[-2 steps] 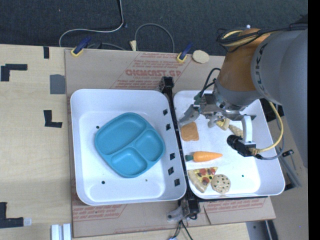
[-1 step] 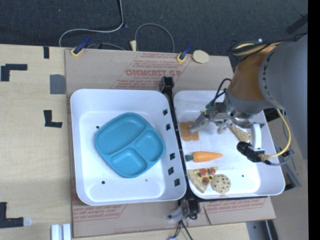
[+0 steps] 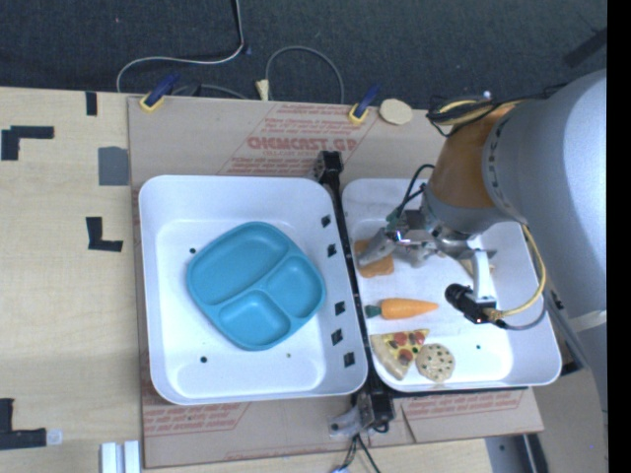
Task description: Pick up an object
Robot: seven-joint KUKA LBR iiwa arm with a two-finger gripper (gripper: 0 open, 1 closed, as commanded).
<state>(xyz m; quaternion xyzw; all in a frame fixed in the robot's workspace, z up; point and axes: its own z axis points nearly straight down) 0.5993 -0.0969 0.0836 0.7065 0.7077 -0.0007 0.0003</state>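
In the right bin (image 3: pixel 513 368) lie an orange carrot (image 3: pixel 406 308), a pizza slice (image 3: pixel 396 351), a cookie (image 3: pixel 434 362) and a tan, bread-like piece (image 3: pixel 375 259). My gripper (image 3: pixel 399 241) reaches down into the bin's upper left part, right beside the bread-like piece. The metal fingers are small and partly hidden by the wrist, and whether they touch the piece cannot be made out. The carrot lies just below the gripper, apart from it.
The left bin (image 3: pixel 163 294) holds a blue divided plate (image 3: pixel 256 284). A black divider with clips (image 3: pixel 340 274) runs between the bins. The grey arm with its orange band (image 3: pixel 473 170) covers the right bin's upper right, and a yellow cable (image 3: pixel 527 299) loops near the wrist.
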